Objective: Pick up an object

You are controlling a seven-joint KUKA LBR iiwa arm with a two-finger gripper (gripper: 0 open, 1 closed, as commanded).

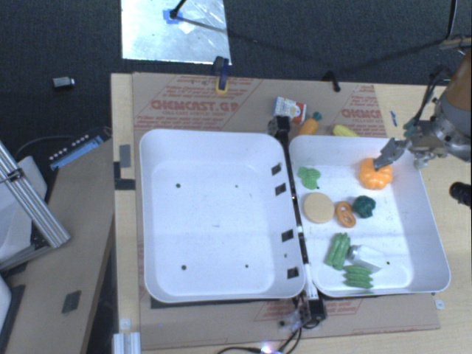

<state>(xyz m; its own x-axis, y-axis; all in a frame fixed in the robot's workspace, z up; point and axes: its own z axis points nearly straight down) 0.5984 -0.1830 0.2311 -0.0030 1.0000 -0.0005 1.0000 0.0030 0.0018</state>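
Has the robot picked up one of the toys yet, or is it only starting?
Nothing looks picked up yet: the orange pumpkin toy, green broccoli, tan cookie and the others all lie in the right bin. In hand: the gripper is down at the pumpkin's top edge. Left to do: closing on a toy and lifting it.

Two bins sit side by side on the surface (125, 271). In the right bin (431, 260), a pumpkin (375, 175) lies toward the far right corner with the hand (385, 158) just above it. A round biscuit (318, 207) lies mid-left, a ring (345, 214) just right of it. Bean pods (357, 276) lie by the near edge. The left bin (151, 212) adjoins.
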